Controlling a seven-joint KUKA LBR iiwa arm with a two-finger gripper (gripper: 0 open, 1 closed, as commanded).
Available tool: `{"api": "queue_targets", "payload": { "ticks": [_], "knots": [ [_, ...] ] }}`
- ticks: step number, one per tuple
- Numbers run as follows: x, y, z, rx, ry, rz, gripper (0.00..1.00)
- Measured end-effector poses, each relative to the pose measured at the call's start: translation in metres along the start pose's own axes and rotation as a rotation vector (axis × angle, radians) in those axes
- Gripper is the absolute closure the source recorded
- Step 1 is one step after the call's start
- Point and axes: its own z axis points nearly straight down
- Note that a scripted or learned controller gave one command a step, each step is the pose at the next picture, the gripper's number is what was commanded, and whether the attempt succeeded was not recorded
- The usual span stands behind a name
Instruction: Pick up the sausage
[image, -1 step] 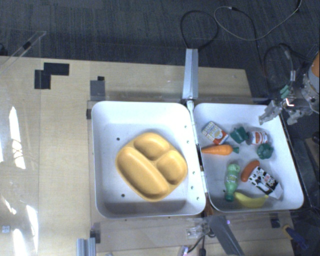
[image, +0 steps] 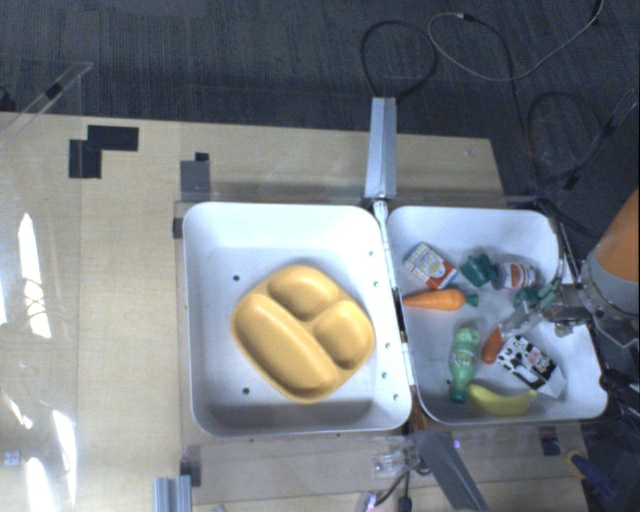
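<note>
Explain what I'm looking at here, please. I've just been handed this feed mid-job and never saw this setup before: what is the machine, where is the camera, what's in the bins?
One fixed camera looks down at a slant on a wooden bench with two shallow white bins. The left bin holds a yellow three-compartment tray. The right bin holds small items: a carrot, a green bottle, a banana, a small carton, a black-and-white packet, and a short reddish piece, probably the sausage. The robot arm, grey with an orange band, reaches in from the right. Its gripper sits over the right bin, near that reddish piece. It is too blurred to tell whether it holds anything.
</note>
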Motion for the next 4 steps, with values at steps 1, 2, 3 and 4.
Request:
{"api": "queue_targets", "payload": {
  "ticks": [1,2,3,4],
  "knots": [
    [0.047,0.012,0.061,-0.018,-0.007,-0.042,0.0],
    [0.046,0.013,0.054,-0.017,-0.009,-0.043,1.0],
    [0.046,0.013,0.054,-0.017,-0.009,-0.043,0.0],
    [0.046,0.015,0.047,-0.016,-0.008,-0.045,1.0]
  ]
}}
